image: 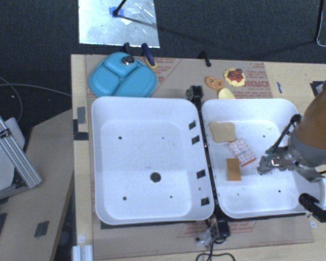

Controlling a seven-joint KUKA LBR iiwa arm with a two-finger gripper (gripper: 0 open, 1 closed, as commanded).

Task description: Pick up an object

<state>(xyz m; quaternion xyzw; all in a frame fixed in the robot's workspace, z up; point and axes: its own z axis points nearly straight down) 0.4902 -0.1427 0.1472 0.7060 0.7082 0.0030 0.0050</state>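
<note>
The right bin (250, 203) holds a tan slice of toast (223, 131), a red-and-white patterned packet (243, 151) and a small orange-brown block (233, 169). My gripper (265, 165) hangs low in the right bin, to the right of the packet and the block, about a block's width from them. Nothing shows between its fingertips. The grey arm with its orange band (320, 124) comes in from the right edge and hides the bin's right wall.
The left bin (106, 200) has a dark round spot (155, 177) on its floor. Behind the bins lie a blue divided plate (123, 76), a pretzel (213, 82), a small pizza toy (234, 76) and a yellow piece (226, 94).
</note>
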